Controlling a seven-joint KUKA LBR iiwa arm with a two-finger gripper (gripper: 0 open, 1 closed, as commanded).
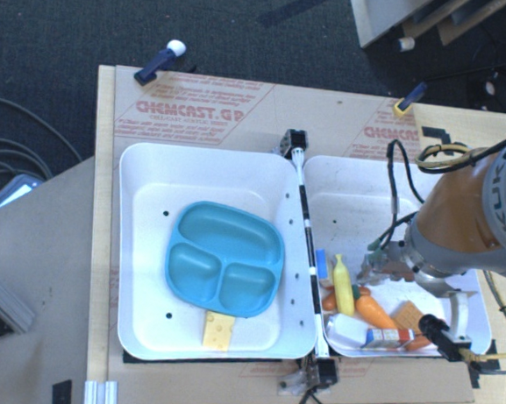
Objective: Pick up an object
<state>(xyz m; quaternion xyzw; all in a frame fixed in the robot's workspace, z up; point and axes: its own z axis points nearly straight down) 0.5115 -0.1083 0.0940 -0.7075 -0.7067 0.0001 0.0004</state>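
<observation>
I see the gripper low in the right bin, lower right of frame; can't tell its state. Beside it: banana, long axis near vertical, tip up; carrot pointing down-right. Left bin holds blue plate, cheese.

Two white bins side by side on a bench. In the left bin: a blue divided plate, with a yellow cheese slice just below it. In the right bin: the gripper low over a cluster of a yellow banana, an orange carrot and a white tube. Fingers hidden.
</observation>
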